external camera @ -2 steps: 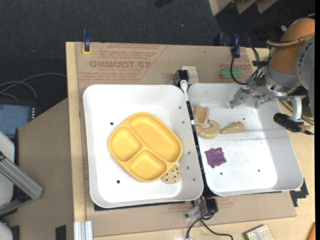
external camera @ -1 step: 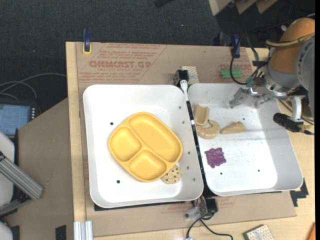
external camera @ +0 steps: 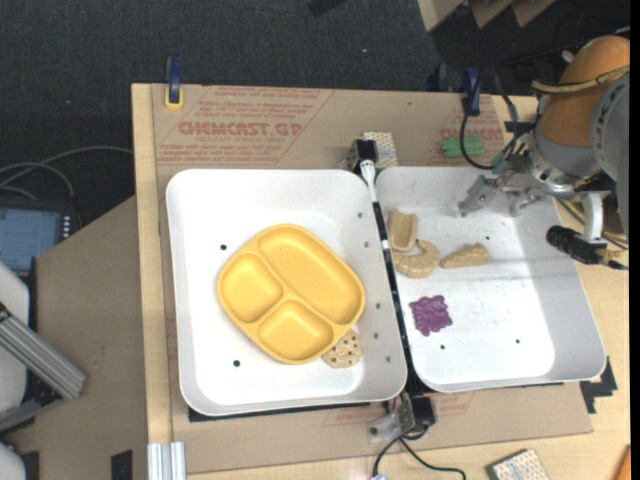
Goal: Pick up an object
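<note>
In the right bin [external camera: 560, 340] lie a purple bunch of grapes [external camera: 432, 314], a tan curved piece [external camera: 403, 230], a tan rounded piece [external camera: 416, 260] touching it, and a flat tan piece [external camera: 465, 257]. The left bin [external camera: 190, 268] holds a yellow divided plate [external camera: 289, 292] with a speckled cookie [external camera: 344, 350] at its lower right edge. My gripper [external camera: 495, 202] hangs over the right bin's far edge, up and to the right of the tan pieces. It is open, with bare bin floor between its fingers.
A green object [external camera: 463, 148] lies on the bench behind the right bin. A small checkered item [external camera: 377, 148] sits where the bins meet at the back. Clamps [external camera: 174, 93] hold the brown board. The arm's black side fitting [external camera: 578, 243] overhangs the right bin's right side.
</note>
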`<state>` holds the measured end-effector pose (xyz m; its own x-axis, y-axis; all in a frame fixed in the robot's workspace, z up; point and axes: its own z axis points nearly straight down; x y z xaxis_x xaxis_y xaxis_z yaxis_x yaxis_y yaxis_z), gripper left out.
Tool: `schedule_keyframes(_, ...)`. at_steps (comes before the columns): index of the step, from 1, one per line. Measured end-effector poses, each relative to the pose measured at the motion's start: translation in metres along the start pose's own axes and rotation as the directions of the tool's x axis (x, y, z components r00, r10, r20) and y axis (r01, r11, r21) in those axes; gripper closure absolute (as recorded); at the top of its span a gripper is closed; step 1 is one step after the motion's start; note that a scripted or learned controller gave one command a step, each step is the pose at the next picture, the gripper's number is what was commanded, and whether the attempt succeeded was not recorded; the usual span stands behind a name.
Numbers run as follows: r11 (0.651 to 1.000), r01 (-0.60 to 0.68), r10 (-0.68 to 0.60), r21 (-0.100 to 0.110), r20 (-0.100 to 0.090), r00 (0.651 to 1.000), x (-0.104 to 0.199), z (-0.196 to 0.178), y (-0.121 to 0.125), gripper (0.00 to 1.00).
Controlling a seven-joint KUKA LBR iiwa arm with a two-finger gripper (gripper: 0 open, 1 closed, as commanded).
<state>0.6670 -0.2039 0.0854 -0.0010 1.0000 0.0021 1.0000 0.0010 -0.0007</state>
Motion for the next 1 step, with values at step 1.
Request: schedule_keyframes(1,1.0,0.0,0.0,0.0,0.0,1.0,0.0,0.0,0.0,0.0)
